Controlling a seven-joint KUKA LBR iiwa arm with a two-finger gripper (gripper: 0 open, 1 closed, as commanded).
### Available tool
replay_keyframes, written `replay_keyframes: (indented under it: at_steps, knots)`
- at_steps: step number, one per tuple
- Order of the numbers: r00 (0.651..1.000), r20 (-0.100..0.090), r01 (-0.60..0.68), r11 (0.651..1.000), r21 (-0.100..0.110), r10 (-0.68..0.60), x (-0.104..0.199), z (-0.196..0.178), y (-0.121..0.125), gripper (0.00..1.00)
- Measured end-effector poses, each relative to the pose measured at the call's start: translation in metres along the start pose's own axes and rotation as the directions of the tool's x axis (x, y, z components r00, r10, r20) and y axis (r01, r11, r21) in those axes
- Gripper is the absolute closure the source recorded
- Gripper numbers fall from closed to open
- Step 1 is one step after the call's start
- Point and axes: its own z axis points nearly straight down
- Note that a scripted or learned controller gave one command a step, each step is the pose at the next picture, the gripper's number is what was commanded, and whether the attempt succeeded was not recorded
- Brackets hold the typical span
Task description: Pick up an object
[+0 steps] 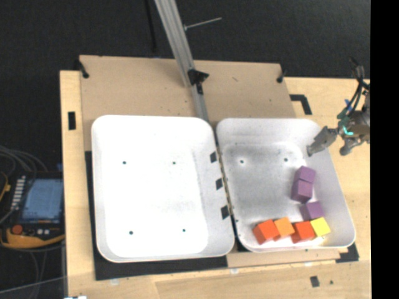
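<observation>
Working from the near edge of the desk [187, 282] outward. Right bin [262, 167]: all candidate objects sit in its 4–5 o'clock corner. Along the near wall runs a tight row: orange-red block [266, 231], orange block [284, 227], red block [303, 230], yellow block [320, 227], each touching or nearly touching its neighbour. Just behind the row, at its 1 o'clock end, a small purple block [313, 209]. Further back, a taller purple block [303, 183], set slightly apart with bare bin floor at its 9 and 12 o'clock sides. Left bin [153, 185] lies at 9 o'clock of the right one.

Pincer [340, 137] hangs at the far right rim of the right bin, about 1 o'clock of the tall purple block, well above and apart from every object. It carries nothing; one grey finger [318, 141] points toward 8 o'clock. Whether the jaws are spread or closed — cannot tell at this resolution.

Judgement on the step in hand (approach, target not yet reached): the tall purple block looks the best choice, being nearest and least crowded. Descend square over it, fingers straddling its free 9–3 o'clock faces. Avoid the near row: the wall and packed neighbours leave little finger room, and a nudge would likely jam blocks together.
</observation>
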Motion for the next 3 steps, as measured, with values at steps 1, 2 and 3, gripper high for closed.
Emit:
replay_keyframes:
  at_steps: [1, 2, 3]
  knots:
    - [1.0, 0.001, -0.005, 1.0, 0.006, 0.005, -0.001, 0.059, -0.008, 0.0]
    - [1.0, 0.001, -0.006, 1.0, 0.003, 0.006, -0.004, 0.1, -0.011, 0.0]
    - [1.0, 0.001, -0.009, 1.0, 0.006, 0.009, 0.003, 0.146, -0.012, 0.0]
